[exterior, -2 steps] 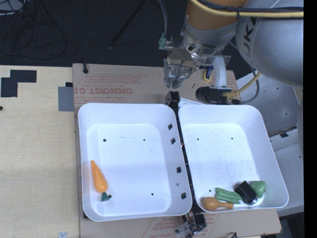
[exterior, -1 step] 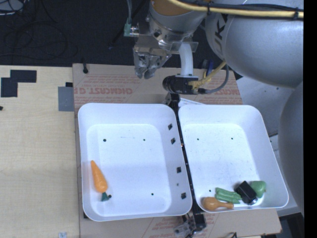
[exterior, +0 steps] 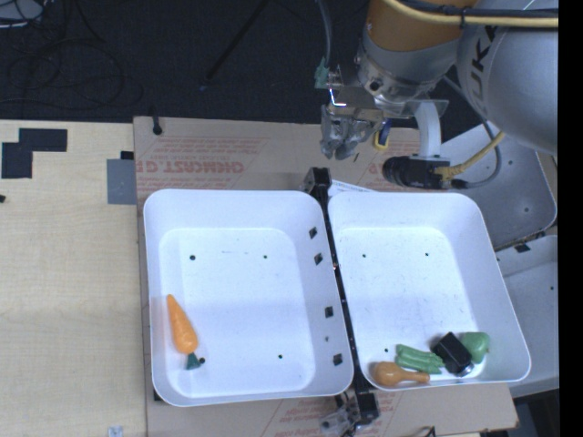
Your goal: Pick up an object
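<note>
We see two shallow white bins side by side on the tabletop (exterior: 73, 271), resting on a sheet of cardboard (exterior: 228, 157). The left bin (exterior: 159, 212) holds a single toy carrot (exterior: 181, 326), orange with a small green top, lying near the bin's front left corner close to its left wall. The right bin (exterior: 487, 235) holds a cluster in its front right corner: a green bean pod (exterior: 417, 359), a black block (exterior: 452, 352) just beside it, a green piece (exterior: 475, 342) behind the block, and an orange pear-shaped piece (exterior: 397, 374) at the front wall, next to the pod. The claw (exterior: 344, 144) hangs above the cardboard behind the bins, well apart from every object, and nothing is between its fingers; we cannot tell how far it is open.
</note>
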